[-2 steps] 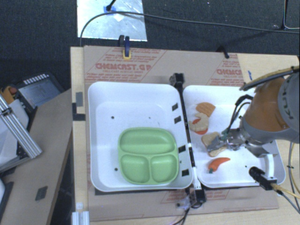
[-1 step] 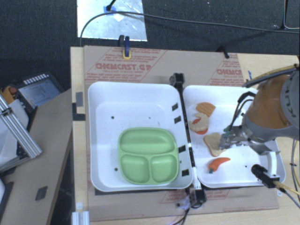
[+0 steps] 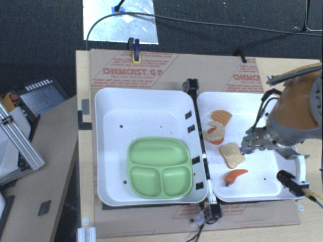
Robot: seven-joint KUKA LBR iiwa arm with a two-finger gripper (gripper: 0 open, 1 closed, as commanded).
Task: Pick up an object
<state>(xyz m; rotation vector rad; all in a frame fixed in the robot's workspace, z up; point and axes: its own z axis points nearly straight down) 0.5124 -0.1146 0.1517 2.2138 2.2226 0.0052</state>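
Observation:
The right bin holds several toy food pieces. An orange-brown piece lies at the back, with a white and red piece just in front of it. A tan bread slice sits mid-bin, and an orange carrot-like piece lies near the front. My gripper reaches in from the right, low over the bin floor. It sits just right of the bread slice's upper corner, very close to it or touching it. Nothing visibly hangs from the gripper.
The left bin carries a green divided plate in its front half. A black divider strip runs between the bins. The arm's grey and orange body covers the right bin's right side.

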